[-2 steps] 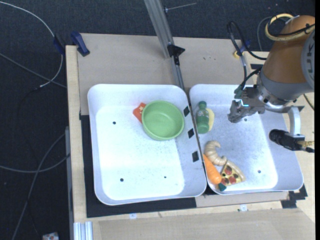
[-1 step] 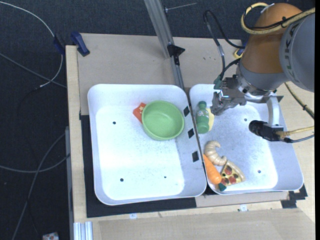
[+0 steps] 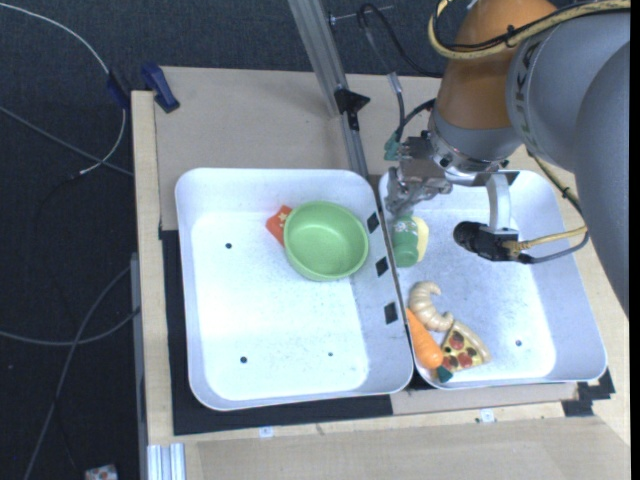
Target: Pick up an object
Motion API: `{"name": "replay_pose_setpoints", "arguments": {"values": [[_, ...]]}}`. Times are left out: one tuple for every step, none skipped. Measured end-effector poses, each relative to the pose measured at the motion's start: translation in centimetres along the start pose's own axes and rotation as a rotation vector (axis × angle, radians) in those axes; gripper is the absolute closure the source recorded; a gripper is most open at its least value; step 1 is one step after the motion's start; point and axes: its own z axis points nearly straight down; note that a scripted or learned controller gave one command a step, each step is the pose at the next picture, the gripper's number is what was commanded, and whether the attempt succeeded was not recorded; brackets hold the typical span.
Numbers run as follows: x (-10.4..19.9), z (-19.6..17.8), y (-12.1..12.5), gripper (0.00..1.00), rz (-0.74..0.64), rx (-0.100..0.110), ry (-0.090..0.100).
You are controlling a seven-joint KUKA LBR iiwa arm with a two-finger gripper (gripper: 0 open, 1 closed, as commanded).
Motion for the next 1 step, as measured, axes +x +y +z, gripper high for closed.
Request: {"name": "replay_pose_setpoints", "arguments": {"values": [[4.91,-1.12,1.50,1.00,-0.001,-0.001,0.002]]}}
